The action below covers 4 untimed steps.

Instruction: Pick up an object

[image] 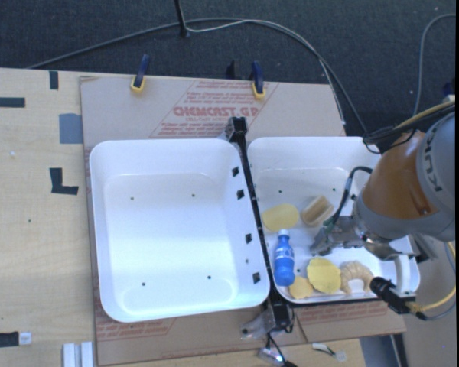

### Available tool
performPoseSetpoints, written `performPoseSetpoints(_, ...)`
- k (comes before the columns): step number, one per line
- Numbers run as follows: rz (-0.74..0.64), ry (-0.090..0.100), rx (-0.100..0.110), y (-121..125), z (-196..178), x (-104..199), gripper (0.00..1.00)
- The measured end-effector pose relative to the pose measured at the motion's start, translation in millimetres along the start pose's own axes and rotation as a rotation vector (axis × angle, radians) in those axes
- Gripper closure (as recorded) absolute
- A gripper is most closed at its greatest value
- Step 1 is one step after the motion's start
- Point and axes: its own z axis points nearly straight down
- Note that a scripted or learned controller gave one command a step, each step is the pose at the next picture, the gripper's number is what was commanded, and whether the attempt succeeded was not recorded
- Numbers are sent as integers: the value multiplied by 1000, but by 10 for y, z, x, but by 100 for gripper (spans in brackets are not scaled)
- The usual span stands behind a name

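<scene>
- Pale wooden bench [30, 205] under a cardboard sheet [206, 109]; dark carpet [84, 14] fills the upper frame.
- Two glossy white bins: left bin [168, 304], right bin [291, 151].
- Right bin holds a blue bottle [283, 260], yellow pieces [281, 218] and a tan sponge [316, 209].
- Gripper [327, 239] hangs low beside the bottle; I cannot tell its opening, nor any hold.

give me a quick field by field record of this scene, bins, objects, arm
bench: two shallow white bins side by side on a cardboard sheet
left bin: white, walls and floor bare
right bin: holds all the objects
blue bottle: lying by the divider
yellow pieces: one above the bottle, one near the front wall
tan piece: mid-bin
arm: over the right bin
gripper: low among the objects, grasp unclear
</scene>
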Motion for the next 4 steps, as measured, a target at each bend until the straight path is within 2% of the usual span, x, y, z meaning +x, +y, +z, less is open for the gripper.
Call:
performPoseSetpoints(1,0,0,-1,15,-458,-85,100)
performPoseSetpoints(3,0,0,-1,25,-1397,-51,100)
performPoseSetpoints(4,-4,2,4,87,-1282,450,100)
